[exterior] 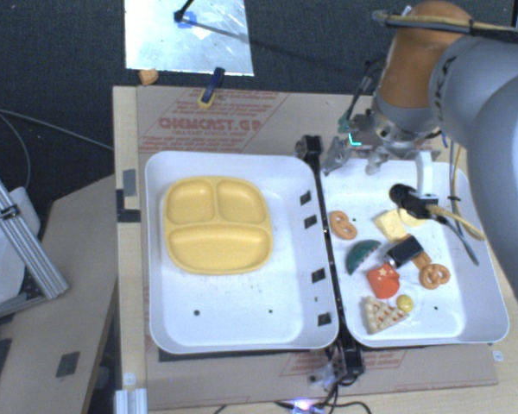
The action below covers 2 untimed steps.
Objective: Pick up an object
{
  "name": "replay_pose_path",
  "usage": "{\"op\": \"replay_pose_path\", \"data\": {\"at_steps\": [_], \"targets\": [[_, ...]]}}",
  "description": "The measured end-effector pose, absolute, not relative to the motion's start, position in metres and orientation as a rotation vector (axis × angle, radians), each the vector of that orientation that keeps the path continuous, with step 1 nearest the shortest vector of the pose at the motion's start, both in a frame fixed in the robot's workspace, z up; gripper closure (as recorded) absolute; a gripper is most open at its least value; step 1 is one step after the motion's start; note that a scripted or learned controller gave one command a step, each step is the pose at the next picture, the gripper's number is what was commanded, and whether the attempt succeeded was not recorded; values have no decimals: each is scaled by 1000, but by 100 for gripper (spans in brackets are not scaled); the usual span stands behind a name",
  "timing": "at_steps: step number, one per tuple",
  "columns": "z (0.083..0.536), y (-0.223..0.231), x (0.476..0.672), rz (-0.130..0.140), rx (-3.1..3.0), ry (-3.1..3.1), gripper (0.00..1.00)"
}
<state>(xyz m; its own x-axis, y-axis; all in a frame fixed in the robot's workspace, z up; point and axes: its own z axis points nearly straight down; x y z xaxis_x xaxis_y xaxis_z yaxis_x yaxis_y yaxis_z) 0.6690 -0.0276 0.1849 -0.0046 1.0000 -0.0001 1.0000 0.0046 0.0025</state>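
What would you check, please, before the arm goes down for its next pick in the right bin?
1. Gripper over the right bin: ok, it sits at the bin's far left corner.
2. Nothing between the fingers: cannot tell, they are too small and blurred.
3. Target within the bin: ok, the near pretzel, green wedge and red piece lie on its floor.
4. Room around the target: not ok for the red piece, which touches its neighbours; the near pretzel lies apart.
5. Yellow tray out of the way: ok, it lies in the left bin.
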Motion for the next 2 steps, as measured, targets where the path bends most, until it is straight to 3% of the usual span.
{"op": "replay_pose_path", "data": {"at_steps": [1,2], "targets": [[185,-40,658,1,2220,2220,0],[113,-101,625,-6,2228,2218,0]]}}
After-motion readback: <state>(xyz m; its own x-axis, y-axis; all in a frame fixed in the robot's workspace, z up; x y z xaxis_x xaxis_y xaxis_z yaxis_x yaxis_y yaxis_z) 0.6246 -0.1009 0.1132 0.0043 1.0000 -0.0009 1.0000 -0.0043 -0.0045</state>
